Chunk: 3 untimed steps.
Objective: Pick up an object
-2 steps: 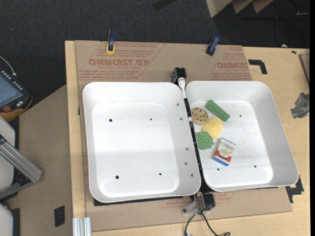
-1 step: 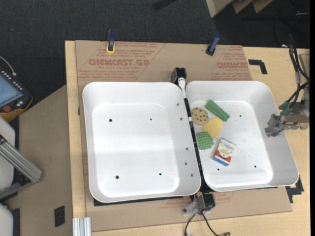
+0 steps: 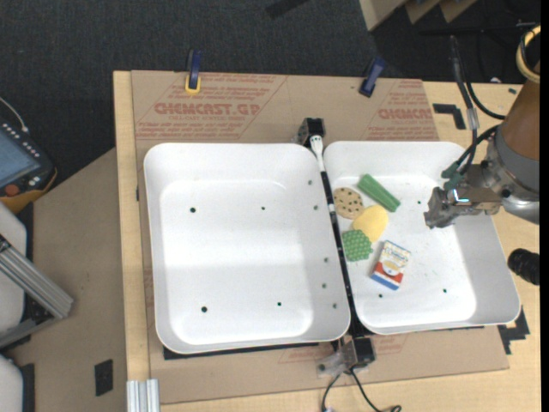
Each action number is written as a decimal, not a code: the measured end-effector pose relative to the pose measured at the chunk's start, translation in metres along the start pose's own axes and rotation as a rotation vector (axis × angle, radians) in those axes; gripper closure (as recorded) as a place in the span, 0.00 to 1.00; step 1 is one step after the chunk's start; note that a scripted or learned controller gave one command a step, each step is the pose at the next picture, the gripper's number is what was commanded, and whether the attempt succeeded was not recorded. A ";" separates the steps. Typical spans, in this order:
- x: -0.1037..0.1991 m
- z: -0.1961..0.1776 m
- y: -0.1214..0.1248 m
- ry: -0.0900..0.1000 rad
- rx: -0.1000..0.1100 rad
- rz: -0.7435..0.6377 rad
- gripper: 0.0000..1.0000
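Camera view from above: the desk (image 3: 129, 230) carries a cardboard sheet (image 3: 257, 101) and, on it, two shallow white bins side by side. Left bin (image 3: 232, 247) sits broad and white. Right bin (image 3: 480, 264) holds everything I could pick: a green stick (image 3: 378, 192) lying at a slant, a round speckled cookie (image 3: 347, 201) just beside it, a yellow lump (image 3: 371, 222) below those, a green bumpy piece (image 3: 357, 245) touching the yellow one, and a small red, white and blue carton (image 3: 390, 264) nearest the front. All five cluster near the bin's left wall. My arm comes in from the right, and my end effector (image 3: 439, 206) hangs over the bin's right half, well apart from the cluster, nearest the green stick. How wide its jaws stand, I cannot tell, and nothing shows between them.
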<state>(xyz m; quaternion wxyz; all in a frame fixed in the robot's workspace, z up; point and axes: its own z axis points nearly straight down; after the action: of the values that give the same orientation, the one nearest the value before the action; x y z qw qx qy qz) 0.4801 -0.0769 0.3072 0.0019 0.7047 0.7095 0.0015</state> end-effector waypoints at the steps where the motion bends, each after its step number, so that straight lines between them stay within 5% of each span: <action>1: 0.060 0.040 0.029 0.003 0.010 0.000 1.00; 2: 0.088 0.003 0.069 0.000 -0.002 0.003 1.00; 3: 0.101 0.012 0.012 0.002 0.011 0.006 1.00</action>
<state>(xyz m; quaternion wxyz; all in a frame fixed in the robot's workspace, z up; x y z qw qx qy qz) 0.4910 0.0246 0.2950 -0.0025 0.7068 0.7074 -0.0017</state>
